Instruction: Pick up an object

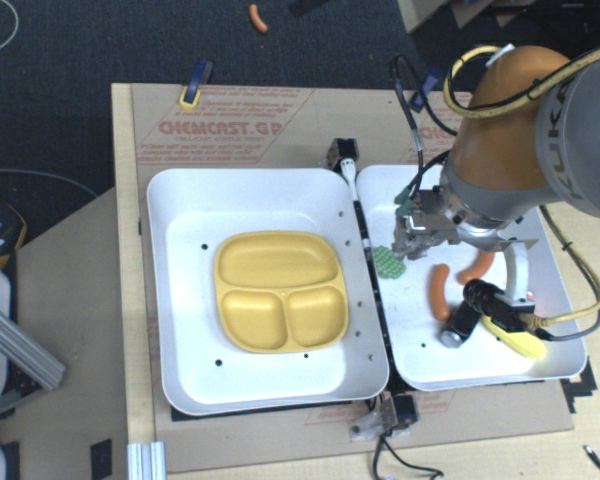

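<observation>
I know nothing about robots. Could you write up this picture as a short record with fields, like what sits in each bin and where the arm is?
Left bin: one yellow plate with three compartments
Right bin: green object by its left wall; straight orange sausage; curved orange piece
Arm: reaches in from the right, over the right bin
Gripper: just beside the green object; grasp cannot be told
Floor: small orange piece lying beyond the bench

A yellow three-compartment plate [280, 290] lies flat in the middle of the left bin [175, 268]. In the right bin [420, 363], a small green object [387, 261] sits by the left edge, and an orange sausage [439, 290] lies near the middle.
</observation>
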Available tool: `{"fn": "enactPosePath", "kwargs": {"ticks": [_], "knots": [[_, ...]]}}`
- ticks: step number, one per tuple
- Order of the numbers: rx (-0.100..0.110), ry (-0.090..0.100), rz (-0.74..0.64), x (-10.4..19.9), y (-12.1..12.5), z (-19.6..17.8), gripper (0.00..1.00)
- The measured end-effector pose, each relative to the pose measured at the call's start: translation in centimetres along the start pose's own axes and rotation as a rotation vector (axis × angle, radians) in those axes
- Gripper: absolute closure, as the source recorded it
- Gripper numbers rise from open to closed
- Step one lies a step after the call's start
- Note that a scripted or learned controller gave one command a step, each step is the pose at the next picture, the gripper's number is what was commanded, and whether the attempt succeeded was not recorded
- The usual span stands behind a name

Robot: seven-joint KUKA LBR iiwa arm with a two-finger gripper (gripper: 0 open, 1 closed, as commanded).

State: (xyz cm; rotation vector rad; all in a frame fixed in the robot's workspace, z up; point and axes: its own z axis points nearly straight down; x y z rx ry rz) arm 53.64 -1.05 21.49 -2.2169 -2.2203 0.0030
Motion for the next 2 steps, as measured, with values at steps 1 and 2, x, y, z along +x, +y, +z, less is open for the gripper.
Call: {"fn": "enactPosePath", "kwargs": {"ticks": [1,2], "knots": [[-0.005,-0.002,0.001,-0.36,0.58,-0.19,1.00],[-0.002,-0.001,0.002,0.04,-0.12,-0.06,1.00]]}}
